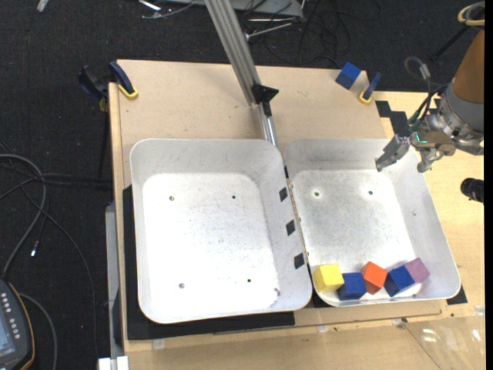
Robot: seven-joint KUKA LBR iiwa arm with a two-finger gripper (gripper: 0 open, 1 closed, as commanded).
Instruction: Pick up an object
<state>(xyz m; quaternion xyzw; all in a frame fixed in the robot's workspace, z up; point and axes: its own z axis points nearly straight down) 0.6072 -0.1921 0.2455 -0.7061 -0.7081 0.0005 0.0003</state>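
1. Camera view: end effector spread, pinching nothing, above right bin far-right corner.
2. Blocks — yellow, orange, purple — clustered along near wall, likely slid down there.

The two shallow bins are white: the left white plastic bin has fine grey speckles on its floor, and the right white plastic bin has the same grey dust pattern. In the right bin lie a yellow cube, a dark blue cube, an orange-red cube, a second blue cube and a pale purple cube. The wooden bench top is light tan. A blue block sits on it. The metal two-finger gripper is grey and black. The carpet floor is black.
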